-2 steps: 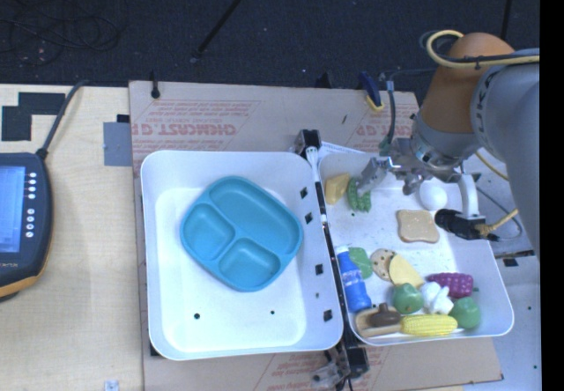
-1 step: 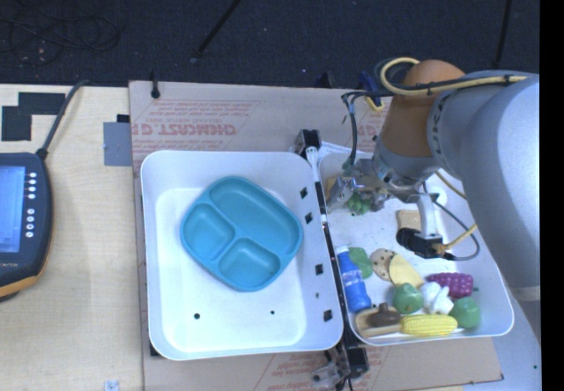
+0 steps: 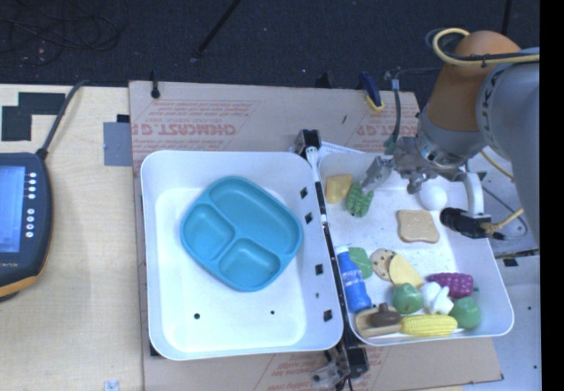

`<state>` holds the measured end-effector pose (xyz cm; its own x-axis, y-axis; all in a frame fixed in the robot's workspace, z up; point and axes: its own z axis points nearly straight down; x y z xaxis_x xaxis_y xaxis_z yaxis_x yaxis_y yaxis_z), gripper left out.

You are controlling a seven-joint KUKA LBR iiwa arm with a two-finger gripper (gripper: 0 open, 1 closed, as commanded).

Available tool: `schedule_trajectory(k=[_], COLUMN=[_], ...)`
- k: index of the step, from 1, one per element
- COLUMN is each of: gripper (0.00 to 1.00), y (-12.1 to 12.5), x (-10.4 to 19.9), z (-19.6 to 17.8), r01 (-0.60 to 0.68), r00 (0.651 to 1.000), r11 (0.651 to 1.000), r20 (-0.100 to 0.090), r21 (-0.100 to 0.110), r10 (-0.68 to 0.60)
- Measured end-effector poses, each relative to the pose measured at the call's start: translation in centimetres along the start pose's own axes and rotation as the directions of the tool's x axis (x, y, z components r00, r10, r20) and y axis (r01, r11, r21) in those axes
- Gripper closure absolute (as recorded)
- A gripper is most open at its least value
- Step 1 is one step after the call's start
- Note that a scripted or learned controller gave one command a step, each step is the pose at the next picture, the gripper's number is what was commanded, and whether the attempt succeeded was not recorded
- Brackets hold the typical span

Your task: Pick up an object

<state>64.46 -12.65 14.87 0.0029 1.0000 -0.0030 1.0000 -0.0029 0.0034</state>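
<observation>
Tabletop (image 3: 97, 204), right bin (image 3: 493, 292) | end effector (image 3: 377, 171) over green toy (image 3: 358, 200), closure: I cannot tell | step: approach | next: descend, clamp.

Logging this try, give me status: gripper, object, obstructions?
Gripper low in right bin, fingers at green toy; grip unconfirmed. Yellow block and white egg close by. Blue tray sits in left bin.

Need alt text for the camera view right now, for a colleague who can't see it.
The grey arm's tool sits over a green toy in the right white bin, which also holds toy foods. The left white bin holds a blue divided plastic plate.
</observation>
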Motion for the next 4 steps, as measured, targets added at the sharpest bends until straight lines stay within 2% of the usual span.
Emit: schedule_trajectory(k=[1, 2, 3, 4], gripper=[0.0, 0.0, 0.0, 1.0], y=[-1.6, -0.1, -0.2, -0.1], x=[3.9, 2.0, 3.9, 3.8], z=[6.2, 6.1, 6.1, 5.1], r01=[0.004, 0.002, 0.005, 0.004], r00=[1.0, 1.0, 1.0, 1.0], r11=[1.0, 1.0, 1.0, 1.0], r20=[-0.004, -0.002, -0.004, -0.005], r21=[0.006, 0.004, 0.007, 0.008], r10=[-0.003, -0.002, -0.005, -0.004])
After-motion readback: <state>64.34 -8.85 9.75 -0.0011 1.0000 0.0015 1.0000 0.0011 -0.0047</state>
